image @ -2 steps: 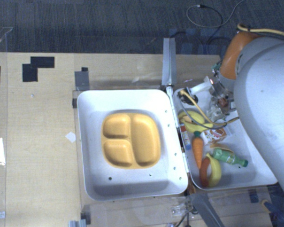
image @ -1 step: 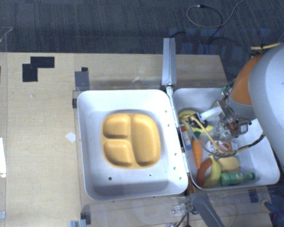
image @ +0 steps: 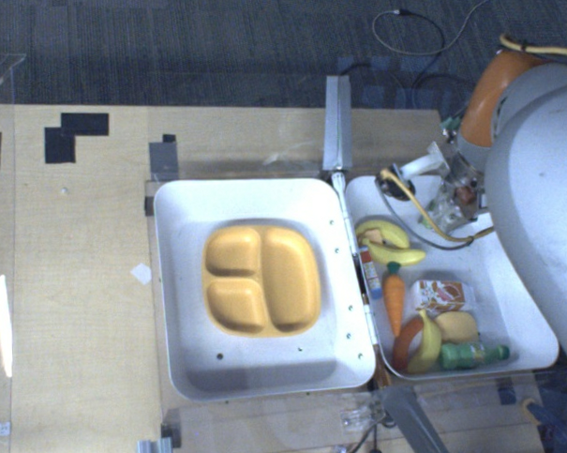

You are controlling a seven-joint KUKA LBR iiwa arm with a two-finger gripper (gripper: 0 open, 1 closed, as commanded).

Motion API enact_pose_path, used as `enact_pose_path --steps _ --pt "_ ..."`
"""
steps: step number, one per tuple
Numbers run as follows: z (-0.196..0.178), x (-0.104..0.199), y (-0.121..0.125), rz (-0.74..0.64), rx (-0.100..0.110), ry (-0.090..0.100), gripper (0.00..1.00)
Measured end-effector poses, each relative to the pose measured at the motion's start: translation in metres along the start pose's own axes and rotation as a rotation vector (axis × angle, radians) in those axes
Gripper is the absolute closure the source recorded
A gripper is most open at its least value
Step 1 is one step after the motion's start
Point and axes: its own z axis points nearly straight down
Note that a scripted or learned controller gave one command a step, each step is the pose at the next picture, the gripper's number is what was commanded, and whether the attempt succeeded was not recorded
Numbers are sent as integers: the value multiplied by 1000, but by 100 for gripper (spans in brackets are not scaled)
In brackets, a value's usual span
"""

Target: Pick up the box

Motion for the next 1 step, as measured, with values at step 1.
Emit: enact_pose_path --steps 1 --pt "0 0 0 0 0 -1 0"
